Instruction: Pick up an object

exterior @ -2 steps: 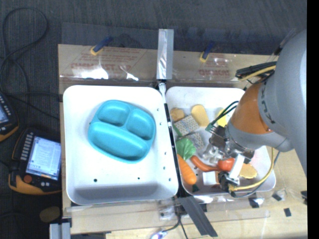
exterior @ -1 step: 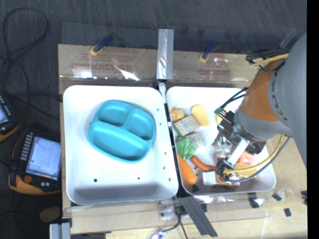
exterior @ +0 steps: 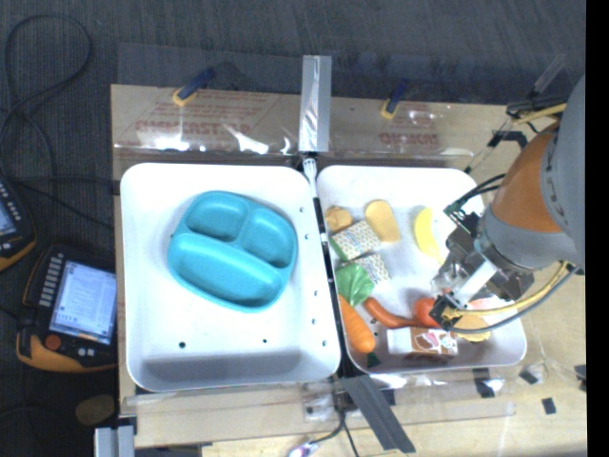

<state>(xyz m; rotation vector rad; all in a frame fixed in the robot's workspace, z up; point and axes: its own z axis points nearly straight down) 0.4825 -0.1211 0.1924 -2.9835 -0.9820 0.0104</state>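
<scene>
Hovering w/ hand (exterior: 445,305) touching red toy (exterior: 425,309).

Objects lie clustered in right bin (exterior: 400,174), lower right of frame. Orange carrot (exterior: 357,330) near bottom-left corner, slanted. Green leafy piece (exterior: 353,282) just above it. Red-orange chilli (exterior: 392,312) beside. Yellow pieces (exterior: 382,219) and (exterior: 427,231) toward top (shapes unclear). Patterned block (exterior: 354,241) left.

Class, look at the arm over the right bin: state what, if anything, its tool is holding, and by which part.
It cannot be told: the tool sits low over the orange-red toy pieces in the right white bin.
</scene>
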